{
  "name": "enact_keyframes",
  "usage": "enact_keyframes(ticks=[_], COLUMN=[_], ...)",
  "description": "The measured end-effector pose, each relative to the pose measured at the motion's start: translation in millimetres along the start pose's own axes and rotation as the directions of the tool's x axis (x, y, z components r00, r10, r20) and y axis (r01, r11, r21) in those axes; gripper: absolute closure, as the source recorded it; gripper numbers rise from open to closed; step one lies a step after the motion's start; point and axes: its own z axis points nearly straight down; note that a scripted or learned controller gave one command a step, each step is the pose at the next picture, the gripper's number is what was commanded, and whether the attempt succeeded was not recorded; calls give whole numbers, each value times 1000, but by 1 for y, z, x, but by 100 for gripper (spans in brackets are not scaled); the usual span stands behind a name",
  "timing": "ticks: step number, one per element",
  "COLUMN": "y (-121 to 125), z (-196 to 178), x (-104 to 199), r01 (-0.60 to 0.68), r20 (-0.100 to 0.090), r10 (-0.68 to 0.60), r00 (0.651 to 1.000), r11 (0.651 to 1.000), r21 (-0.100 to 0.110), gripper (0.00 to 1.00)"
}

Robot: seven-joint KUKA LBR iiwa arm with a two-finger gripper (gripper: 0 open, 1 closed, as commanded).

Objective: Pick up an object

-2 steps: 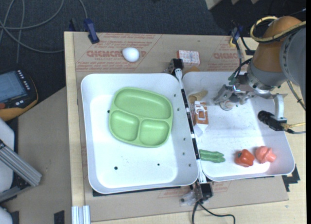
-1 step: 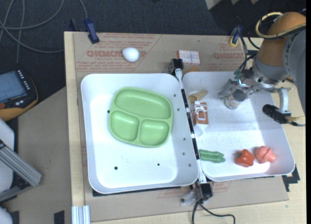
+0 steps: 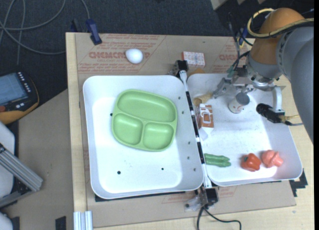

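The right bin holds a green pepper-like piece, a red pepper and a pink-orange object along its near edge. A brown and white packet lies by the bin's left wall, with a small tan piece just behind it. My gripper hangs over the far part of the right bin, to the right of the packet and well behind the peppers. I see nothing held in it.
A green three-compartment plate lies in the left bin. Behind the bins on the cardboard sit a white egg, a small pink and white box and a blue clip. Cables hang near the wrist.
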Motion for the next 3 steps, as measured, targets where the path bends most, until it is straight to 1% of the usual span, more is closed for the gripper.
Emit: enact_keyframes(ticks=[1, 2, 3], y=[-22, -9, -23], z=[0, -65, 1], x=[-8, -43, -35], r01=[-2, -2, -1], r20=[-1, 2, -1], r10=[2, 2, 1], r00=[1000, 1000, 1000], r11=[1000, 1000, 1000], r21=[5, 0, 5], gripper=[0, 0, 0])
